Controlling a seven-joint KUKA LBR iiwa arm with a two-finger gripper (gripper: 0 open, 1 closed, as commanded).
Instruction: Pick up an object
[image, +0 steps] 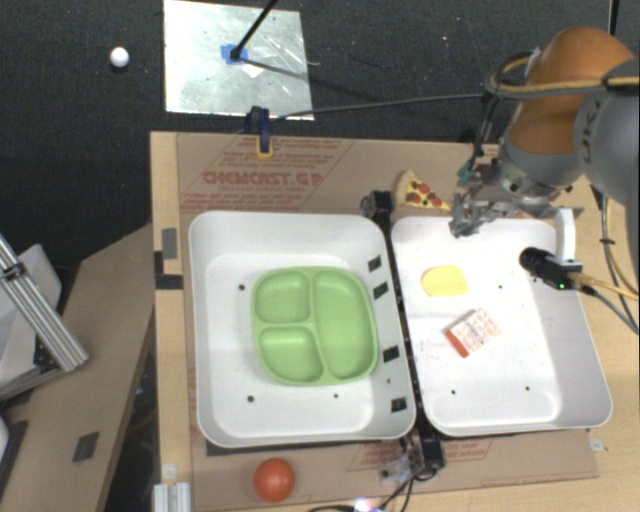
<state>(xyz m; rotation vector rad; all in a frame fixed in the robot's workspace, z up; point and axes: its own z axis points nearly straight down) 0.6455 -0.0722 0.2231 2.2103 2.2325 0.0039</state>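
A flat yellow piece (444, 281), rounded and slightly wider than tall, lies on the floor of the right white bin (560, 400), in its upper half. Just below and to the right of the yellow piece lies a small red and white packet (472, 331), tilted, its long axis running from lower left to upper right. The gripper (466, 222) hangs above the bin's far rim, up and slightly right of the yellow piece, apart from both objects and holding nothing; whether it is spread or closed cannot be told. The yellow piece is the nearer target, so the coming move likely means travelling toward the near side of the bin and descending.

Left of the yellow piece, the left white bin (215, 250) holds a green divided tray (313, 325). Both bins sit on a brown board (330, 170). An orange ball (274, 479) rests on the board near its front edge, and a toy pizza slice (420, 191) lies behind the right bin.
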